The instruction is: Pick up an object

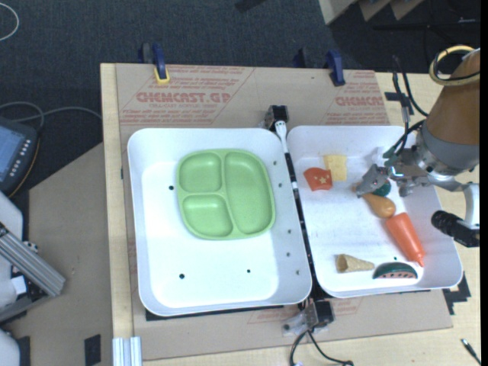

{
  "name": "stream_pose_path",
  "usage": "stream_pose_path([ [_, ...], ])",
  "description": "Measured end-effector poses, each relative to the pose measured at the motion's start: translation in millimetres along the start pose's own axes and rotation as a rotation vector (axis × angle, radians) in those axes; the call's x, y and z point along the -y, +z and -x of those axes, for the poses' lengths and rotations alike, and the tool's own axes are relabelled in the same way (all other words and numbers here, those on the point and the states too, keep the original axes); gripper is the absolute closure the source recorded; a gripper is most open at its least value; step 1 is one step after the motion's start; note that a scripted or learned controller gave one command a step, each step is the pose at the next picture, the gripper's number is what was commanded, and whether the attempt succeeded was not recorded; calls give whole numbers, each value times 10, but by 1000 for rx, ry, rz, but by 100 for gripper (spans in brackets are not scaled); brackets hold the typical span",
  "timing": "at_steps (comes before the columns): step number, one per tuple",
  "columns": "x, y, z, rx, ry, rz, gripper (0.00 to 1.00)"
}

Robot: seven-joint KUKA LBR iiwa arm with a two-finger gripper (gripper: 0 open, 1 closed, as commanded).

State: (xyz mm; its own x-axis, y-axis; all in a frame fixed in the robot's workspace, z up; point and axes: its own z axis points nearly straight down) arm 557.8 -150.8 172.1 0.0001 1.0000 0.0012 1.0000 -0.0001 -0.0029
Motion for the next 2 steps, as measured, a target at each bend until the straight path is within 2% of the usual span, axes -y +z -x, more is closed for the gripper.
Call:
stream_pose_path([
  [2, -52, 885, -70, 0, -1, 1, 0],
])
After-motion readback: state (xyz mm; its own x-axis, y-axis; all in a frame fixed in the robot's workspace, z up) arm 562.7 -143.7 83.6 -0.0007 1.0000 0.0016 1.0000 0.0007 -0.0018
